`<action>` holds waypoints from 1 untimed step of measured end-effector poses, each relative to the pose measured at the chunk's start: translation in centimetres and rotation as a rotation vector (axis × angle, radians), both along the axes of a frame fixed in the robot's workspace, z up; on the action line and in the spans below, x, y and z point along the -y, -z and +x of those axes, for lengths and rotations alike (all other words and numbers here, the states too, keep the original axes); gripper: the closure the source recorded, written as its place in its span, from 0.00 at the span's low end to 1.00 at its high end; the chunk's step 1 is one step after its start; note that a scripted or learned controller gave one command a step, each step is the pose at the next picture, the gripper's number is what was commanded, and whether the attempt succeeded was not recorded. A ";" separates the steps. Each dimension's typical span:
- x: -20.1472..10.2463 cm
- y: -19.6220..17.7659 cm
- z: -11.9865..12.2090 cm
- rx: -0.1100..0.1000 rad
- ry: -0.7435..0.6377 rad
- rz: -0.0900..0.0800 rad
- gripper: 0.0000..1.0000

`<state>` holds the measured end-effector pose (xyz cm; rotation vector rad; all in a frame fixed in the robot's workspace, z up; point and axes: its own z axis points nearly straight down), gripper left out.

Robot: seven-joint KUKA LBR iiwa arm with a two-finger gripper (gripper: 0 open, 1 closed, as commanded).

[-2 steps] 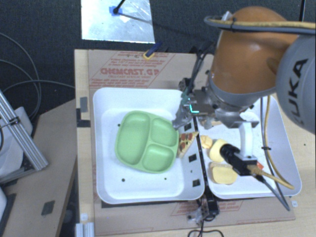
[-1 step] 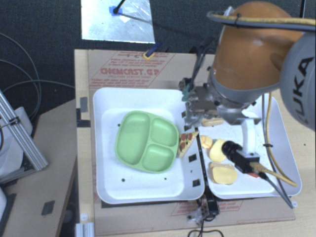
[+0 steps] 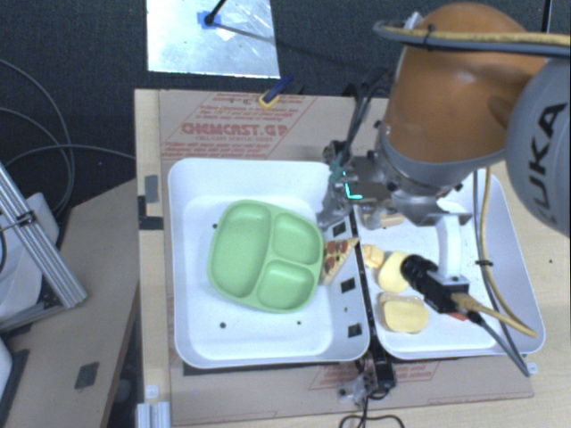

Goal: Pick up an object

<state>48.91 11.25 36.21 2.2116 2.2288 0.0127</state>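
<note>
A green divided plate point(image 3: 263, 255) lies in the left bin point(image 3: 192, 328). A toy pizza slice point(image 3: 335, 259) rests against that bin's right wall, just beside the plate. In the right bin point(image 3: 513, 266) lie three pale yellow food pieces: a small one point(image 3: 372, 257), a round one point(image 3: 391, 276) and a flat one point(image 3: 403, 316). My gripper point(image 3: 333, 221) hangs low over the right edge of the left bin, directly above the pizza slice. The wrist hides much of the right bin's far half.
The divider between the two bins point(image 3: 364, 292) runs right under the gripper. A cardboard sheet point(image 3: 232, 123) lies behind the bins, and a shiny foil square point(image 3: 210, 25) lies further back. The left bin's floor shows bare white around the plate.
</note>
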 end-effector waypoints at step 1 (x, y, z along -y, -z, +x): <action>-1.6 12.4 2.7 -0.016 0.006 -0.007 0.00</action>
